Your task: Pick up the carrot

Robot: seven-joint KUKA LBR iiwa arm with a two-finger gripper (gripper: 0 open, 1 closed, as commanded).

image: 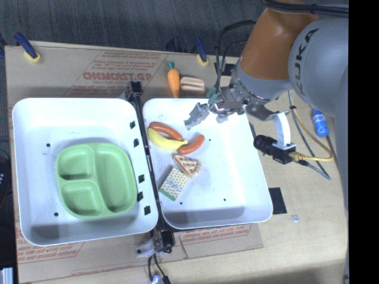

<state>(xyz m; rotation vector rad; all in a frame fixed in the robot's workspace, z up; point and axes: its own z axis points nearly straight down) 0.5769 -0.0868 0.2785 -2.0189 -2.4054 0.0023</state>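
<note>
My two-finger gripper (195, 116) hangs open and empty over the right white bin (249, 176) (small orange carrot (173, 80) untouched, pick pending).

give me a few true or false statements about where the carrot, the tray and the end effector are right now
1. The carrot lies outside both bins, on the cardboard behind the right bin. True.
2. The green tray sits in the right bin. False: it sits in the left bin.
3. The end effector holds the carrot. False: it hangs over the right bin's back edge, apart from the carrot.
4. A banana lies in the right bin between two sausages. True.
5. The carrot lies next to a small brown and cream block. True.
6. The arm reaches over the left bin. False: it is over the right bin.
</note>
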